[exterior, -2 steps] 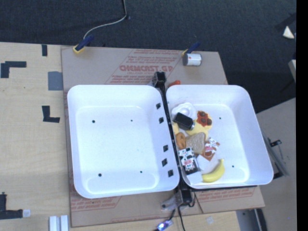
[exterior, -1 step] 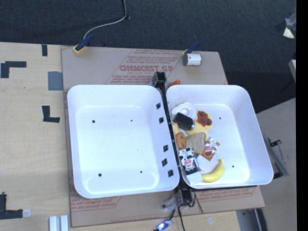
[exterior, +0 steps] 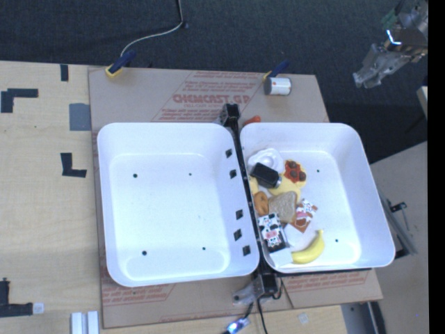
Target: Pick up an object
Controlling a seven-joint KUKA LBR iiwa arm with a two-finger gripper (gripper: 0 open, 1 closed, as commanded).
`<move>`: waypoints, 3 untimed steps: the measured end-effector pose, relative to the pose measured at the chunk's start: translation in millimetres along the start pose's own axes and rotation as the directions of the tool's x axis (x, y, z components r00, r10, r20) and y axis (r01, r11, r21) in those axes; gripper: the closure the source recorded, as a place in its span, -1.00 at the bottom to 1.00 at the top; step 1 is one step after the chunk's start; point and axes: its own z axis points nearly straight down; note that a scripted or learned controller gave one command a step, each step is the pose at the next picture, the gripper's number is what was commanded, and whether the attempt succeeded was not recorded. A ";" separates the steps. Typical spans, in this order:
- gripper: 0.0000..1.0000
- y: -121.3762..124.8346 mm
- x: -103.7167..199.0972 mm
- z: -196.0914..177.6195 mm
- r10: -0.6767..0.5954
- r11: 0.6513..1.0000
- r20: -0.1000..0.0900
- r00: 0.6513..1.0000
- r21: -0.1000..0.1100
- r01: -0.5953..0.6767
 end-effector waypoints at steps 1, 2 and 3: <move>1.00 17.6 -22.0 -120.2 0.003 1.000 0.009 1.000 -0.025 -0.003; 1.00 17.8 -62.9 -37.0 0.008 1.000 0.005 1.000 -0.005 -0.008; 1.00 17.4 -59.2 -116.6 0.003 1.000 0.008 1.000 -0.018 -0.003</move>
